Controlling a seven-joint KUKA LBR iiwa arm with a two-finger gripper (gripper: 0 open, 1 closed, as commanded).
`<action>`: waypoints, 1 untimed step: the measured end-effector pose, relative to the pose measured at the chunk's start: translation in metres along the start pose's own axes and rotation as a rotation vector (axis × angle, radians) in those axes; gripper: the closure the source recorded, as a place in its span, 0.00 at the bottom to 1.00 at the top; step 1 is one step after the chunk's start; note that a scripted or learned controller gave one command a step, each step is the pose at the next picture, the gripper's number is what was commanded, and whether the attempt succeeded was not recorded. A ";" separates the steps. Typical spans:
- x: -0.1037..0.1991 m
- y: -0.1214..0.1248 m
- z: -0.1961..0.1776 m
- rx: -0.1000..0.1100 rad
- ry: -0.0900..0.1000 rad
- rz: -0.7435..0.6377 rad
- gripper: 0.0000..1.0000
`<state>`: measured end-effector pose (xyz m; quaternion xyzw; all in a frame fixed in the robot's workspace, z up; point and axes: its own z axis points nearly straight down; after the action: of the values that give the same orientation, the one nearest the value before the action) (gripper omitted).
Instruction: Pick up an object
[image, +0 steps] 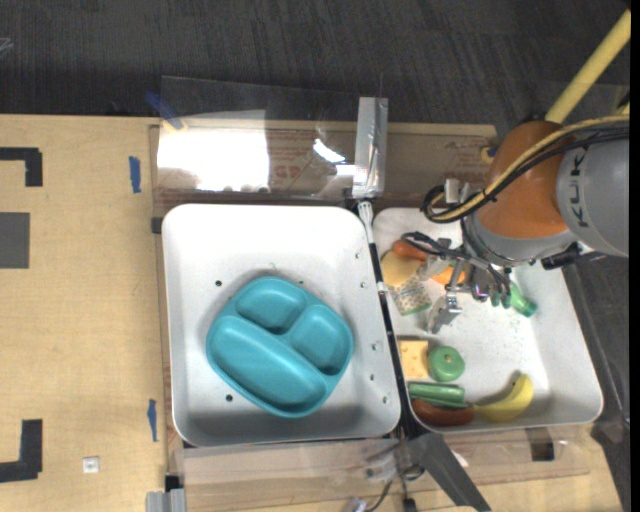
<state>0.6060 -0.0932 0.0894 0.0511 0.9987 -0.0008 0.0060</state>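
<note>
Over right bin (575, 350), pincer (447, 305) partly hidden by arm, grip unclear, banana (508, 398) below.

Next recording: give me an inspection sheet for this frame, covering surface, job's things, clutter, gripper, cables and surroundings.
Surface: two white bins side by side, left bin and right bin, on a cardboard-covered bench.
Job's things: in the right bin, banana, green round piece, yellow block, green stick over a red piece, more small items under the gripper, too cluttered to name.
Clutter: teal divided tray in the left bin.
Gripper: gripper low over the right bin's far left; finger state unclear.
Cables: black cables looped by the orange band.
Surroundings: dark floor, blue tape marks, clear sheet behind the left bin.
</note>
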 end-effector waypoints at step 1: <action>-0.002 0.000 0.000 0.002 -0.003 -0.126 0.00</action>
<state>0.6083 -0.0938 0.0896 -0.0117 0.9999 -0.0023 0.0076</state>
